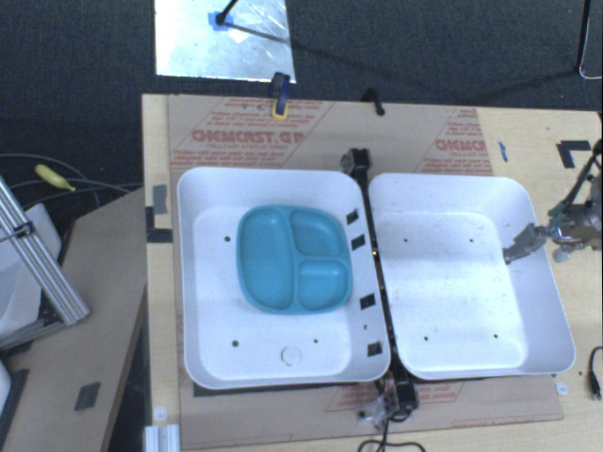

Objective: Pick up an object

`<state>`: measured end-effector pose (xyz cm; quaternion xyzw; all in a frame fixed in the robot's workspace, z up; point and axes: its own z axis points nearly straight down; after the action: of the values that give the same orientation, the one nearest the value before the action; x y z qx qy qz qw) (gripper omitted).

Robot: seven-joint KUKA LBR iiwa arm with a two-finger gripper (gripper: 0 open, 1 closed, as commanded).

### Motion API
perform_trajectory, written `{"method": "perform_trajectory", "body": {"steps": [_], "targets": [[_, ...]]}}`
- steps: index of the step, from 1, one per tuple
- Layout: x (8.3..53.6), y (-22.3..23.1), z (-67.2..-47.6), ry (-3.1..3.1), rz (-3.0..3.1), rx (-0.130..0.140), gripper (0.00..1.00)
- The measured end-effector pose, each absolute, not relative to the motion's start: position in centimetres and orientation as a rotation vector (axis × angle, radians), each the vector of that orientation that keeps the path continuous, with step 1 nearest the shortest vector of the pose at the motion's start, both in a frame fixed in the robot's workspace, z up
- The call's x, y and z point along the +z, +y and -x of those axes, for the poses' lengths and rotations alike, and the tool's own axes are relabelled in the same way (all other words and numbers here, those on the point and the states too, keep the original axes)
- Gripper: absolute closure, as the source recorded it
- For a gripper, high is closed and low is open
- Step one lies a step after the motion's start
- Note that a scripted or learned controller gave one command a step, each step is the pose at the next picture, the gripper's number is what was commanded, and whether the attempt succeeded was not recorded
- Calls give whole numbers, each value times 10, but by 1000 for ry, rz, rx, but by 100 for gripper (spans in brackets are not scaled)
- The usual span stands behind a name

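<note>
A teal divided plate [292, 259] with three compartments lies flat in the middle of the left bin [203, 347]. A small pale round thing [290, 354] sits near that bin's front wall. My gripper [524, 244] reaches in from the right over the right rim of the right bin [471, 361], far from the plate. It is a grey tip pointing left and down, with nothing seen in it.
The two white bins sit side by side on a brown board [377, 130], joined by a black clip strip [369, 252]. A shiny sheet [226, 26] lies on the dark floor behind. Metal framing [33, 262] stands at the left edge.
</note>
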<state>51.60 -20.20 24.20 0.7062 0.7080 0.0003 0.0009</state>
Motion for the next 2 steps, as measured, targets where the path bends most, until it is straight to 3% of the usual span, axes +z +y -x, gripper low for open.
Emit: {"method": "perform_trajectory", "body": {"steps": [1,2], "targets": [[253,-202,-517,2225,-2211,4,100],[325,-143,-495,2227,-2206,10,100]]}}
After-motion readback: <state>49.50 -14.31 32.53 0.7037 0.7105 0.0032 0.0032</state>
